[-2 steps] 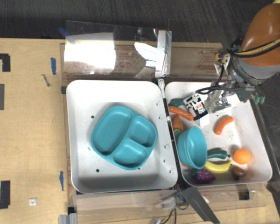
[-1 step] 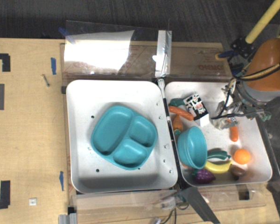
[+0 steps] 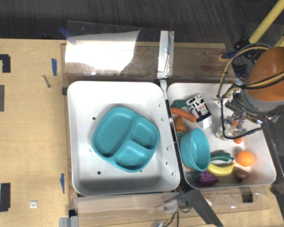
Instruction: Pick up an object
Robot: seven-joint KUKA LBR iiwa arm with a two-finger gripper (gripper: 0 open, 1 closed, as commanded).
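Several toys crowd the right bin (image 3: 267,176); the claw (image 3: 233,126) hovers over its bare patch, above the orange ball (image 3: 245,158). Probably the approach step; its state is unclear. Next, descend squarely on one toy.

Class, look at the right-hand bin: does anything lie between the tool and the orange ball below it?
Nothing visible does. The tool hangs over bare white floor in the right bin, and the orange ball sits just below it in the picture, apart from the banana.

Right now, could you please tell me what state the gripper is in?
Gripper: cannot be told; it hangs over the right bin, nothing visibly held.
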